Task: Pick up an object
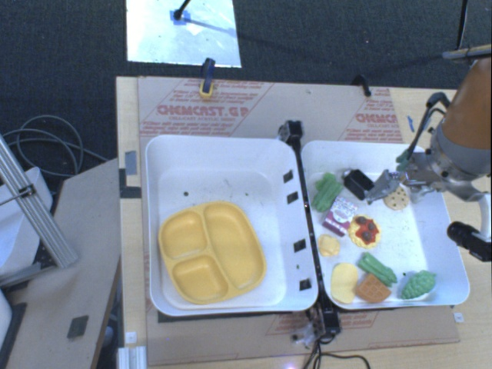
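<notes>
Camera view, bench with two white bins. Left bin (223, 156): a yellow divided tray (211, 250) is lying toward its near left corner, three compartments facing up. Right bin (453, 275): a green ridged piece (327, 191) and a black block (357, 183) are sitting near the far left corner; a round tan cookie (397, 199) is resting just right of them, toward the far edge; a purple-and-white wrapped item (339, 216) is lying beside a small pizza round (365, 231) near the middle; a pale yellow lump (329, 245) is sitting by the left wall; a yellow oval piece (345, 282), an orange waffle square (373, 289), a green pod (378, 267) and a green leafy piece (418, 284) are crowding the near edge. Arm (469, 121): reaching in over the right bin's far right corner, orange band above the grey wrist. Gripper (382, 187): hanging low between the black block and the cookie, nothing seen between its fingers; whether released or clenched cannot be told.
</notes>
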Tool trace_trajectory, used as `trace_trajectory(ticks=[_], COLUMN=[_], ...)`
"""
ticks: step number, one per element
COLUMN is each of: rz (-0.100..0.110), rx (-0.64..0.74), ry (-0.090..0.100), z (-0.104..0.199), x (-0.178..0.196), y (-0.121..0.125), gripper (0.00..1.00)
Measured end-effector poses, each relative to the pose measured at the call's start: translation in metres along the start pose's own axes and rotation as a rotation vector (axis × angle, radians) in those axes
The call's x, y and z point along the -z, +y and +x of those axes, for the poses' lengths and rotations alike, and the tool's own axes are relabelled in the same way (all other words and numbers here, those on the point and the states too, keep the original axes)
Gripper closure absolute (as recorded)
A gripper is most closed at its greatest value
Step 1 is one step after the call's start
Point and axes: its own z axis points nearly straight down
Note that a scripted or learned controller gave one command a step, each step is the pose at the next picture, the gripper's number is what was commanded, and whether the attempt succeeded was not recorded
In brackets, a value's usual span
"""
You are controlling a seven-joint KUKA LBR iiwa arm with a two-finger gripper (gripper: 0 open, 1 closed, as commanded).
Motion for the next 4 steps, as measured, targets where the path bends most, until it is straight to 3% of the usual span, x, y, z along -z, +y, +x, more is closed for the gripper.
trace_trajectory(ticks=[1, 2, 3, 4], rz=[-0.001, -0.002, 0.012, -0.007], rx=[-0.007, 0.004, -0.005, 0.006], ry=[-0.005, 0.000, 0.005, -0.001], z=[-0.101, -0.093, -0.055, -0.026], x=[-0.085, -0.171, -0.168, -0.166], y=[0.048, 0.129, -0.013, 0.072], gripper=[0.00, 0.00, 0.00, 0.00])
